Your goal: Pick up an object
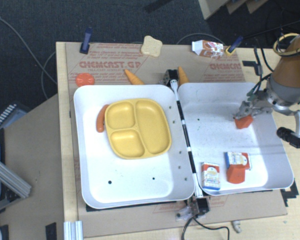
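A: Bench (65, 134) of pale board on dark carpet, bearing two shallow white plastic bins side by side. What writing is legible?

B: Red letters on the board at the far edge read "CHEMCAST GP". Two small red-and-white cartons (211, 176) lie near the right bin's (210, 109) near edge, print too small to read.

A: Where is the gripper (248, 111)?

B: Over the right bin's far right part, closed on a small orange-red block (244, 122) that sits between its fingers.

A: Open room?

B: The left bin (90, 174) holds a yellow divided plastic tray (138, 128), an orange sausage-shaped toy (100, 119) just beside its left edge. The right bin's middle is bare.
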{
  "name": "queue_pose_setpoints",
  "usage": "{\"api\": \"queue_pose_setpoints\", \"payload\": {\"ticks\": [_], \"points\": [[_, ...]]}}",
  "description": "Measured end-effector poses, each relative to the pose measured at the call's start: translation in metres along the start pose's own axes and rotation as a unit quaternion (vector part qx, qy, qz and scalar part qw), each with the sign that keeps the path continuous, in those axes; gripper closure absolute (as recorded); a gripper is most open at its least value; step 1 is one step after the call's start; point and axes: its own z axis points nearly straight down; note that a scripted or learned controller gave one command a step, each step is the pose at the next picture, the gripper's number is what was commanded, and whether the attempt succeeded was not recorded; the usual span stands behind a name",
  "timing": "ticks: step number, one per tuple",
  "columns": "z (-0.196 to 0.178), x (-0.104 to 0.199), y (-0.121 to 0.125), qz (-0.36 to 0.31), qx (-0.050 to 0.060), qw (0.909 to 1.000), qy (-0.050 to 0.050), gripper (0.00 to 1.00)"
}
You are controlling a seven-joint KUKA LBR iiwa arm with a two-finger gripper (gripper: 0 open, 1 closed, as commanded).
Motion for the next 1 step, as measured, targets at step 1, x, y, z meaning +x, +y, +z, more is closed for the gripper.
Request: {"api": "queue_pose_setpoints", "payload": {"ticks": [1], "points": [[-0.0182, 0.0566, -0.0123, 0.002, 0.004, 1.0, 0.0, 1.0]]}}
